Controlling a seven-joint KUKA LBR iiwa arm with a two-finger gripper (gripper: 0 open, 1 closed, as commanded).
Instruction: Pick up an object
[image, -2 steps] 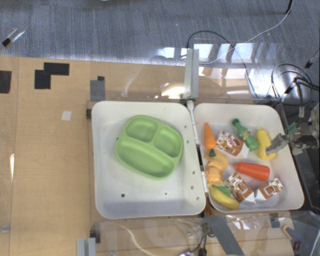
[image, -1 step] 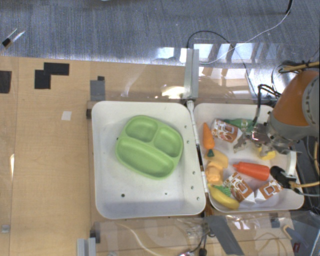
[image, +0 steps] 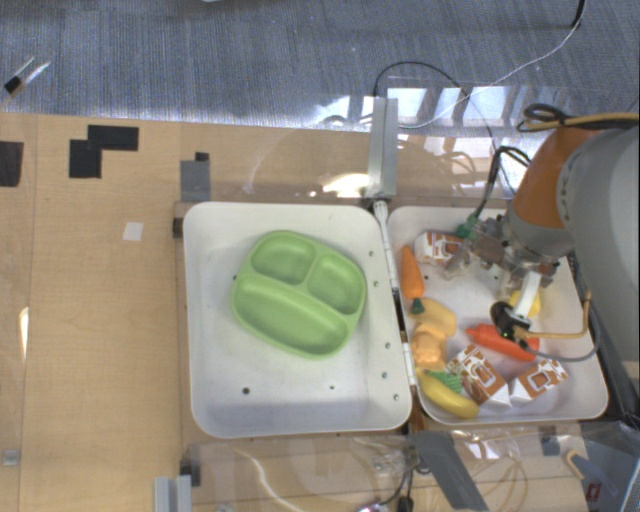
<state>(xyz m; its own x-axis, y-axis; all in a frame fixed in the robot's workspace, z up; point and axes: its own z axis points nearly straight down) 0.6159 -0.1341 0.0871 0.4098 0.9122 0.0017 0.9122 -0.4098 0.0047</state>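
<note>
You are looking down on a tabletop (image: 90, 330) that is carrying two shallow white bins side by side. The arm (image: 560, 185) is reaching in from the right and is holding its gripper (image: 515, 270) over the right bin (image: 590, 400), towards that bin's far right corner. From this angle you cannot tell whether the gripper is spread or closed, and nothing is showing clearly inside it.

Everything you could pick up here is lying in the right bin. A carrot (image: 408, 272) is lying along the bin's left edge, pointing from the far edge towards the near one. A carton (image: 437, 246) is sitting just beside it in the far left corner. Two yellow lumps (image: 432, 332) are resting against each other near the middle of the left edge, just below the carrot's tip. A banana (image: 447, 393) is curving along the near left corner. A pair of cartons (image: 480, 372) is lying along the near edge, one touching the banana and the other towards the near right corner. A second carrot (image: 503, 343) is lying at a slant just above them, close under the gripper.

The left bin (image: 215, 400) is holding a green plate (image: 298, 292) with three compartments, which is sitting near the bin's middle, a little towards the far edge
</note>
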